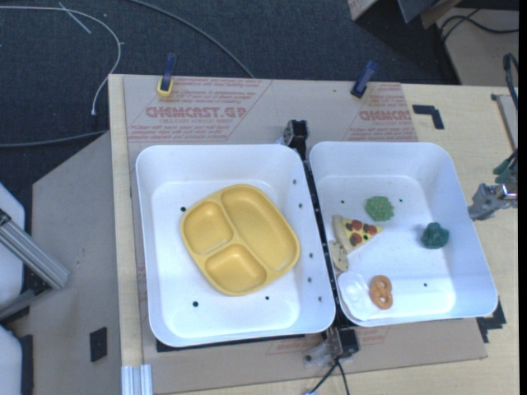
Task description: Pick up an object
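Starting at the left, the left bin (pixel 156 220) holds a yellow plate (pixel 239 239) with three parts, sitting in its middle. Nothing else lies there.

The right bin (pixel 461 290) has the small toys. A pizza slice (pixel 354 233) lies by its left wall, with its point aimed to the right. A pretzel (pixel 380 291) sits on a little white dish (pixel 352 290) in the near left corner. A light green broccoli (pixel 380 208) is near the middle, a bit toward the far wall. A dark green lump (pixel 435 236) lies near the right wall.

A small grey piece just past the right rim looks like the claw (pixel 487 201). It is mostly cut off, so I cannot tell if it is spread or pressed together. Nothing can be seen in it.

The dark green lump is the closest toy. It lies just left of the claw and a little toward the near edge, so I think a short reach in and down would meet it first.
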`<control>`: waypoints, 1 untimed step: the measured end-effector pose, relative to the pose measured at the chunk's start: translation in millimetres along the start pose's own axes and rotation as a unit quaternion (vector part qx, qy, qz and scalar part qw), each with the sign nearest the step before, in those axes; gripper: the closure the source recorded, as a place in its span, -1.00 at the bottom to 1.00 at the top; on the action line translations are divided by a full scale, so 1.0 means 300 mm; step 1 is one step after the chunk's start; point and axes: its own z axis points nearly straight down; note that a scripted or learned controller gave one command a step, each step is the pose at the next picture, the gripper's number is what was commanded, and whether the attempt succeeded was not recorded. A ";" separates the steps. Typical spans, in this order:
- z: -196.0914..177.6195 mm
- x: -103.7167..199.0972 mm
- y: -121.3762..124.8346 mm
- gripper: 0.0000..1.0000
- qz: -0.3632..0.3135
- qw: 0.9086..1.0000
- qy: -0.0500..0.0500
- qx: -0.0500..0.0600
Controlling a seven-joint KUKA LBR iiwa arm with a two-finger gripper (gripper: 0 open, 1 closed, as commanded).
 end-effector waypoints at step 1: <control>-0.017 0.000 0.003 1.00 0.000 1.000 0.001 0.002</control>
